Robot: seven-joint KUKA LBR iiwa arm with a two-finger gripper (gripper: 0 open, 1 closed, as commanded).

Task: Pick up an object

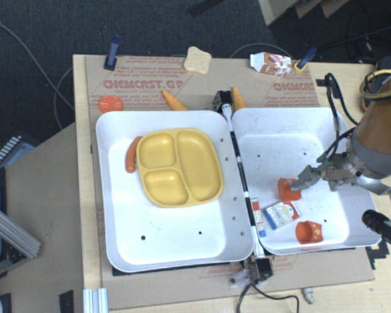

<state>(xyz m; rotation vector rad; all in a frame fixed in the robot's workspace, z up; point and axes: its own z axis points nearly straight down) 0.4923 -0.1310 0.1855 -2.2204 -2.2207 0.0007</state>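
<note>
Orange block (pixel 287 189) sits centre-left in right bin (pixel 283 126) | gripper (pixel 302 182) touches its upper edge, tilted low, likely lining up a grasp; spread unclear | milk carton (pixel 280 214), red cup (pixel 309 231) nearby

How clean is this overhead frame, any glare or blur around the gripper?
Camera view: light is even and soft, and the white bins look bright without hiding their contents. The gripper and arm are slightly soft beside the orange object. The yellow tray is sharp, and shadows are faint.
</note>
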